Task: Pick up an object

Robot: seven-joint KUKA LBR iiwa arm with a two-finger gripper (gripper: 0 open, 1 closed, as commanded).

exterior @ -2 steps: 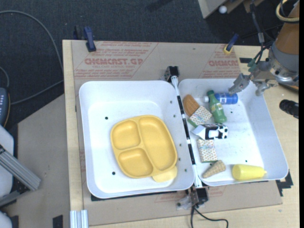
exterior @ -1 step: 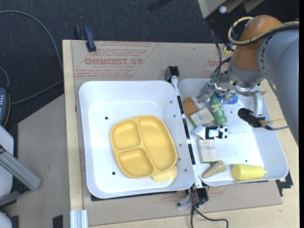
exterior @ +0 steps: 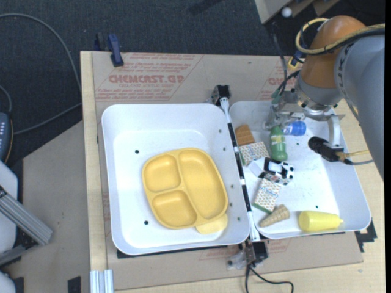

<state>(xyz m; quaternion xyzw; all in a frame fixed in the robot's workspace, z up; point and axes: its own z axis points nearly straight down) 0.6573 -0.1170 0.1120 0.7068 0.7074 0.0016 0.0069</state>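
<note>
My gripper (exterior: pixel 278 118) hangs over the far part of the right bin (exterior: pixel 349 182), reaching down from the grey and orange wrist. Directly under it a green bottle (exterior: pixel 278 145) lies with its top end at the gripper's tip; whether they touch is unclear. A clear bottle with a blue cap (exterior: pixel 295 128) lies just right of the gripper. Nearer the front are a black and white cow toy (exterior: pixel 279 170), two patterned packets (exterior: pixel 253 152) (exterior: pixel 267 194), a brown block (exterior: pixel 244 133), an ice cream cone (exterior: pixel 275 215) and a yellow cylinder (exterior: pixel 319 220).
The left bin (exterior: pixel 122 139) holds a yellow divided plate (exterior: pixel 184 187) with a small yellow piece (exterior: pixel 211 226) at its front edge. A black divider rail (exterior: pixel 237 163) runs between the two bins. The bench is cardboard-topped.
</note>
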